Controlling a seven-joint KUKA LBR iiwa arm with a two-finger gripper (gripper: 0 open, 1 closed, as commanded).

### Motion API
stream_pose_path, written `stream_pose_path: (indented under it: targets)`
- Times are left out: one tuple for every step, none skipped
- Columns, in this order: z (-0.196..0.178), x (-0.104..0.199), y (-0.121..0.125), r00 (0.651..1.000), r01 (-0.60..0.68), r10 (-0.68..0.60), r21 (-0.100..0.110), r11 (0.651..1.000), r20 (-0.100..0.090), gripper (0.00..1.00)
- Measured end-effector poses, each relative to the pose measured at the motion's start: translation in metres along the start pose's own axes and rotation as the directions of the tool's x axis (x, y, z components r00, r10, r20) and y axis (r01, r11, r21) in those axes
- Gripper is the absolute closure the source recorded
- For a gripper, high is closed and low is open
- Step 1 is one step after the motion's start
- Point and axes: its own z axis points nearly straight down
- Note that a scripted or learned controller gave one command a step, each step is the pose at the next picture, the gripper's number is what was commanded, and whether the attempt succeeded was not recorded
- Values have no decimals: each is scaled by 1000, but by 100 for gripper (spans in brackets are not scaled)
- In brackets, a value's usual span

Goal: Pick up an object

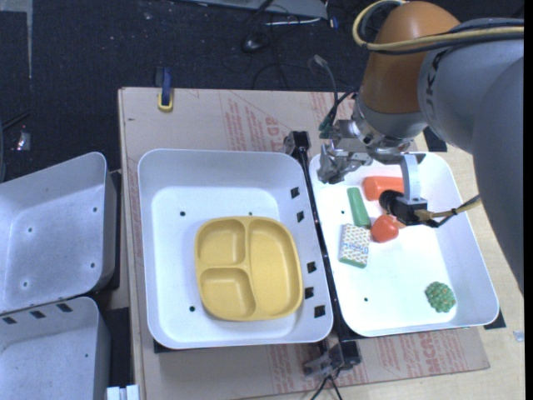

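My gripper (335,165) hangs over the far left corner of the right bin (466,248), just inside its wall. Nothing shows in it. A green stick (358,207) lies just in front of the gripper. An orange piece (381,185) lies to the gripper's right, and a red-orange rounded object (385,228) sits a little nearer the camera. A pale patterned block (354,246) rests beside the green stick's near end. A small green bumpy object (440,297) sits alone in the near right corner.
The left bin (166,190) holds a yellow divided plate (248,267). The ridge between the two bins (316,232) runs just left of the gripper. Grey trays (50,223) lie off the bench to the left.
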Motion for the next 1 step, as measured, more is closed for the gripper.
stream_pose_path:
  targets:
    - [-12, 51, 1, 1000, 0, 0, -3, 1000, 0, 100]
